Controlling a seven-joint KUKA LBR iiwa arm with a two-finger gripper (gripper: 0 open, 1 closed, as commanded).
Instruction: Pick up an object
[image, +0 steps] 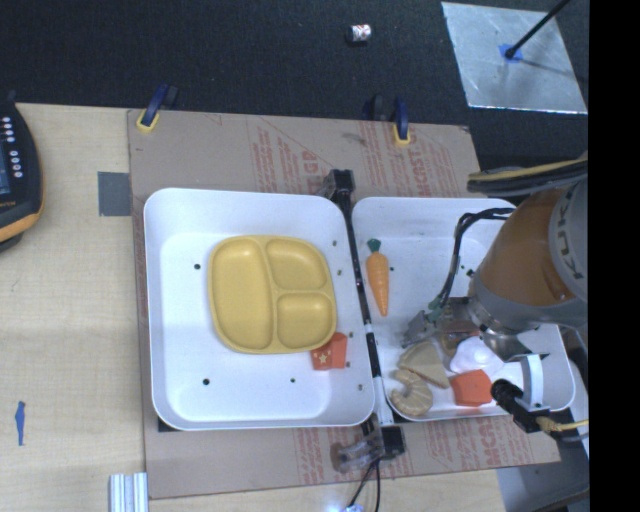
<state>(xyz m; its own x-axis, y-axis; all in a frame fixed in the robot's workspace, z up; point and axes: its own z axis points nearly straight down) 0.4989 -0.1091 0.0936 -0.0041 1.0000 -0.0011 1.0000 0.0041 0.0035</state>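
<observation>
Landmark = divider (358, 300) between the two white bins; near = bottom of frame.

Near: right bin (400, 215), front corner just R of divider: pile of tan/beige pieces (418, 375), look like bread or cookie shapes, overlapping. Orange-red block (471, 387) just R of the pile, touching or nearly. White item (470, 354) behind the block, partly under the arm.

Arm (530, 265) comes in from far R of divider, grey w/ orange band, wrist over the right bin's R half. Gripper (432, 322) low over the pile's back edge, dark metal tips pointing toward divider. Can't tell how far apart the tips are or whether anything's in them; too dark + cluttered. Black cable loops off the wrist.

Left bin (165, 300): small red block (330, 352) w/ yellow marks, just L of divider, touching front-R corner of yellow divided plate (271, 293). Plate has 3 compartments, sits mid-bin.

Further back: toy carrot (378, 280), orange w/ green top, right bin just R of divider, lying lengthwise, green end away from cam. Well clear of gripper.

Far: cardboard sheet (250, 150) under both bins on the counter (60, 330), clamps on its back edge. Black/orange pendant (15, 170) far L of divider.
</observation>
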